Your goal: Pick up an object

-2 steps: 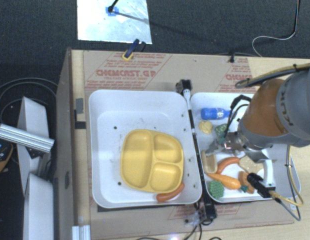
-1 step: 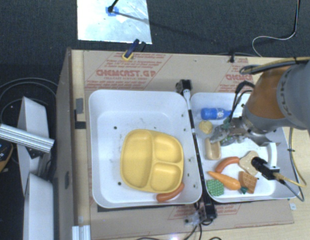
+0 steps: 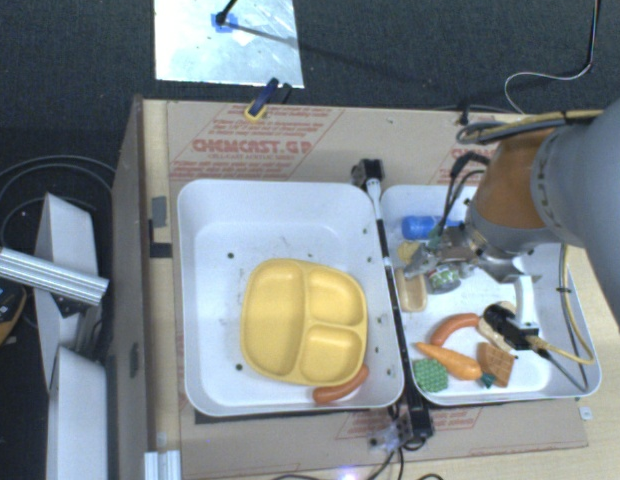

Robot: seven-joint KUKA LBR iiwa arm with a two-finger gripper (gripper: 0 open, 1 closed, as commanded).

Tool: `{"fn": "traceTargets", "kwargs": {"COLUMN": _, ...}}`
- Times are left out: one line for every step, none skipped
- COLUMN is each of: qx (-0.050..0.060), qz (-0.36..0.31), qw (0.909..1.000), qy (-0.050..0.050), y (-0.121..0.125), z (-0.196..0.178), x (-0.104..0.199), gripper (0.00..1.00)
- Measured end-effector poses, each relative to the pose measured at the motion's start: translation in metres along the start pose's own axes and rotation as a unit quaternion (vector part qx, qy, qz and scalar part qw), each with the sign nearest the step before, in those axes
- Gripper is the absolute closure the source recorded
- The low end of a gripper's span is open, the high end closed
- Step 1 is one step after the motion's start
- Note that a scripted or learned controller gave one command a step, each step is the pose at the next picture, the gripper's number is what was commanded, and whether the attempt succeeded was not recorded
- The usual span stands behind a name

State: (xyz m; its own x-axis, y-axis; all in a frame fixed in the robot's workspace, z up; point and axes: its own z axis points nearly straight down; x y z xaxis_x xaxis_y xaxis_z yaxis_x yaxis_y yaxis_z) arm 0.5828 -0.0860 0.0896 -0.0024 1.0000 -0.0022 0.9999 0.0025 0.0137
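Note:
My gripper (image 3: 430,261) hangs low in the right bin (image 3: 565,393), near its left wall. It is just below a blue cylinder (image 3: 418,226) and above a tan block (image 3: 412,293). A small greenish round thing (image 3: 445,279) sits right beside the gripper. Nearer the front lie an orange-red sausage (image 3: 453,328), a carrot (image 3: 450,361), a green piece (image 3: 428,373) and a brown waffle-like piece (image 3: 496,364). I see nothing clearly held.
The left bin (image 3: 215,228) holds a yellow divided plate (image 3: 302,320) with a reddish sausage (image 3: 340,389) at its front edge. A divider rail (image 3: 385,268) runs between the bins. The arm's grey and orange body (image 3: 530,193) overhangs the right bin's back.

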Motion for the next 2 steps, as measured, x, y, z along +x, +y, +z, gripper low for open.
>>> {"fn": "traceTargets", "kwargs": {"qx": -0.002, "qz": -0.002, "qw": 1.0000, "qy": 0.002, "y": 0.002, "z": -0.012, "x": 0.001, "gripper": 1.00}}
{"fn": "traceTargets", "kwargs": {"qx": 0.005, "qz": -0.001, "qw": 1.0000, "qy": 0.001, "y": -0.013, "z": -0.125, "x": 0.057, "gripper": 1.00}}
